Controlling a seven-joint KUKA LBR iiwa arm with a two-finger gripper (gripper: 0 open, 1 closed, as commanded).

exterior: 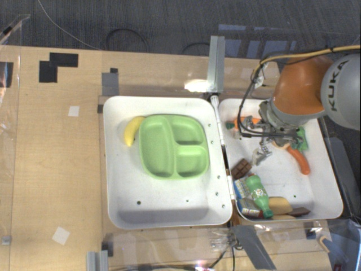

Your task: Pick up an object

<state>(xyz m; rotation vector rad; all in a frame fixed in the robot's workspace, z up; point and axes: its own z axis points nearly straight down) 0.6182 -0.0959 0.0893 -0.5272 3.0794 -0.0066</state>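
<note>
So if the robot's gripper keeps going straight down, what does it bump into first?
Probably the bare white floor of the right bin. The gripper points down just above the brown block, though depth is hard to judge.

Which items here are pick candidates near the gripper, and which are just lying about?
In play, right bin:
- gripper, hovering over the bin floor
- brown block
- green bottle
- orange carrot-like piece

Lying about, left bin:
- green divided tray
- banana, beside the tray's left edge
</note>
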